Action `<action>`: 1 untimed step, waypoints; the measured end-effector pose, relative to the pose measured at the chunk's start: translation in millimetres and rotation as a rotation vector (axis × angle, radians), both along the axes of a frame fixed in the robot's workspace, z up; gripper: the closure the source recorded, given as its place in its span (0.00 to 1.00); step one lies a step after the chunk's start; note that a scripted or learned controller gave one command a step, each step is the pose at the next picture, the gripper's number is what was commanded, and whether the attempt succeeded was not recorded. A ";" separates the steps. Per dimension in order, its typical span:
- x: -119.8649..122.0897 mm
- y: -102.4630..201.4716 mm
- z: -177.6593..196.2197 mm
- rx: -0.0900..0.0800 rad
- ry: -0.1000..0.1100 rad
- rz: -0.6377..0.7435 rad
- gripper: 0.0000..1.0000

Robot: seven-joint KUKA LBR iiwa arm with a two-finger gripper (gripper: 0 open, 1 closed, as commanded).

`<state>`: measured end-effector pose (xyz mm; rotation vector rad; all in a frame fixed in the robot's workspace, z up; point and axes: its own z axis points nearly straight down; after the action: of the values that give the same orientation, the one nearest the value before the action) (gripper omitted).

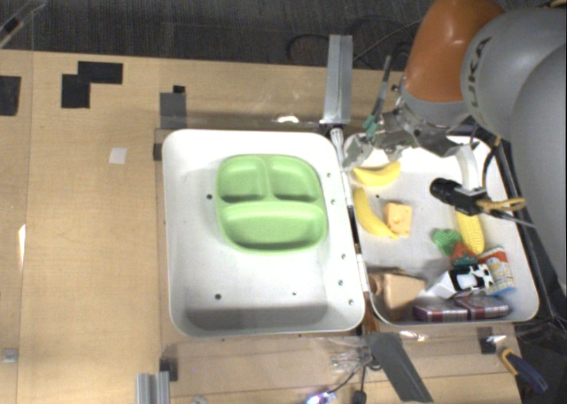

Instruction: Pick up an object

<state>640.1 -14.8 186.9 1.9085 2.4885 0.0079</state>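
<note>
At the upper-left corner of the right shallow white plastic bin (425,207), as the camera saw it, the grey end effector (370,138) hung just above a short curved yellow toy banana (379,174). Whether it was open or closed couldn't be told from this angle; nothing was visibly held. The banana lay flat near the bin wall, w/ a second, longer yellow banana (369,214) just below it and a small yellow-orange wedge-shaped block (400,218) beside that one. By its looks the short banana was prob. light, stiff plastic, smooth and a bit slippery, not fragile. Best hold: across its thick middle, approx. square to the curve, since the tapered ends would likely squirt out. The wall close by left little room on that side. The left shallow white bin (190,296) held a green divided plastic plate (270,201), well apart.
</note>
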 end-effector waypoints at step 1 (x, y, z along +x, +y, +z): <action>7.8 -65.1 0.0 -0.002 -0.001 0.091 0.00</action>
<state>647.9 -79.9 187.0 1.7924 2.5714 0.0065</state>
